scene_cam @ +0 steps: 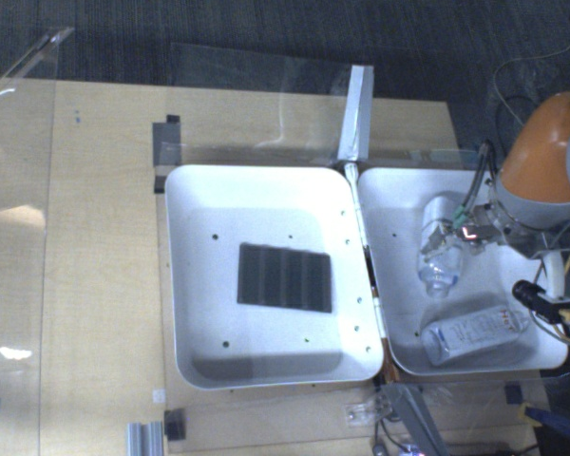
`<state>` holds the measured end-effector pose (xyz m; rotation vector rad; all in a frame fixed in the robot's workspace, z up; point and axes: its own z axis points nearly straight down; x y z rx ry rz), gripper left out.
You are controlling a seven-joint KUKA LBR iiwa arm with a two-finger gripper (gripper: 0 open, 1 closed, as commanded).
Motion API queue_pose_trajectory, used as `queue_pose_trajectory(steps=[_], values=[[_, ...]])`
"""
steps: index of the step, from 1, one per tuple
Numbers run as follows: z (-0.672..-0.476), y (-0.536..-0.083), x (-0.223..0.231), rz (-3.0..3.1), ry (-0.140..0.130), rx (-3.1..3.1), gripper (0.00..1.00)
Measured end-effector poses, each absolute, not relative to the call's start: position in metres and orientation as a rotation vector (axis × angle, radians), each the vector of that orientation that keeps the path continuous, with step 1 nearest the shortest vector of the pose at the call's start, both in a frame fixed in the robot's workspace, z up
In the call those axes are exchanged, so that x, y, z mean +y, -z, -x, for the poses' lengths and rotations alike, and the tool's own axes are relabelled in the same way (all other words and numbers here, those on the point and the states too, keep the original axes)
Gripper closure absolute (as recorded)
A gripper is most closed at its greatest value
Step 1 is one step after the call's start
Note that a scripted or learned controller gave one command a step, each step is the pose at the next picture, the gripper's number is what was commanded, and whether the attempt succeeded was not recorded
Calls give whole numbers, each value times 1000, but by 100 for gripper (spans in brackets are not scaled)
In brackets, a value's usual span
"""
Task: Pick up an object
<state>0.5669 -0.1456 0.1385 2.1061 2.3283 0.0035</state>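
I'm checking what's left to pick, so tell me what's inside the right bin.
The right bin holds a clear plastic bottle near the middle and a flattened silvery packet toward its front edge. The arm covers the bin's far right part, so anything beneath it is hidden.

Grey arm, orange band, black cables

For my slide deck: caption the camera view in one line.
KUKA arm's hand over a clear plastic bottle in the right bin, a flattened bottle nearby; left bin holds a dark ribbed pad.
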Motion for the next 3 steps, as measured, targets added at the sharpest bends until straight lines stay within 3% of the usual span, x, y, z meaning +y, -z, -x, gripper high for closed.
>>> queue_pose_trajectory(steps=[1, 3], values=[[-562, -108, -130, -1882, -12, 2494, 0], [-565, -103, -124, -1859, -13, 2493, 0]])
